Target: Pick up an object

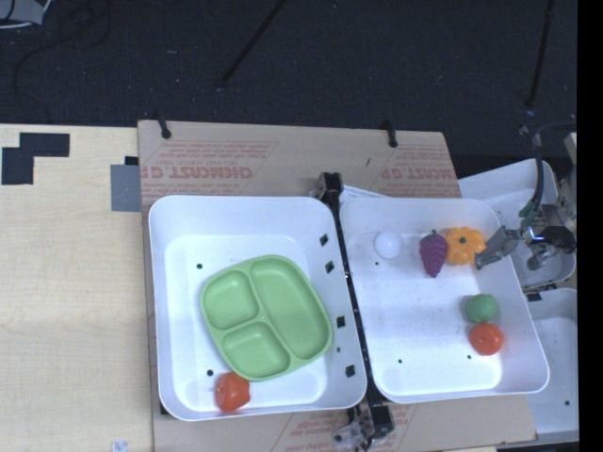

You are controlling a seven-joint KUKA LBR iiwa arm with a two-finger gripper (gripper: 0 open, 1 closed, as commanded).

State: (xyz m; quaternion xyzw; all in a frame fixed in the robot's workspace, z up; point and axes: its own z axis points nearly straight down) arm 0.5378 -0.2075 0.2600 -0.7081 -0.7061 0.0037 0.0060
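- The claw is seen at the right edge of the frame, just past the right bin's rim; its grey metal fingers are blurred, so how far they are parted cannot be told, and nothing is seen between them.
- Two shallow, glossy white plastic bins are set side by side on a cardboard sheet on the pale wooden desk.
- In the left bin, a smooth lime-green divided plate with three compartments is laid at a tilt; a round red tomato-like toy sits just below it, lower left.
- In the right bin, a small white ball, a purple grape bunch and an orange pumpkin-shaped toy are lined along the upper part.
- The grapes and pumpkin are touching.
- Lower right, a green round toy rests just above a red-orange one.
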